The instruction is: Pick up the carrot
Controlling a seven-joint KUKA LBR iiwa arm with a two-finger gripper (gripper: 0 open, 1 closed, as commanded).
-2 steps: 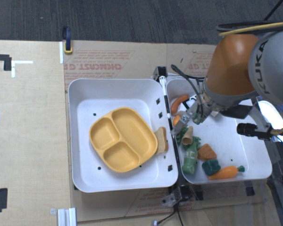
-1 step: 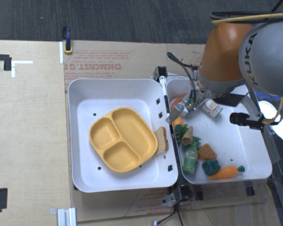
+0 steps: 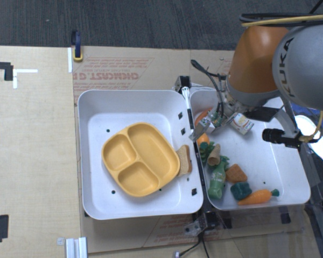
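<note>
The carrot (image 3: 257, 197) is orange with a small green top and lies along the front wall of the right bin (image 3: 290, 160), near its front right corner. My gripper (image 3: 209, 124) hangs low over the far left part of that bin, beside the wall shared with the left bin. It is well apart from the carrot, which lies toward the front and to the right of it. A small orange piece (image 3: 203, 139) sits just below the gripper. The arm's orange band and grey wrist hide the back of the right bin.
Around the carrot lie a teal toy (image 3: 240, 190), an orange wedge (image 3: 236, 173), a green bottle (image 3: 217, 179) and a cone (image 3: 213, 155). A white carton (image 3: 241, 123) sits by the wrist. The left bin (image 3: 91, 144) holds a yellow divided plate (image 3: 141, 158) and a bread slice (image 3: 184, 160).
</note>
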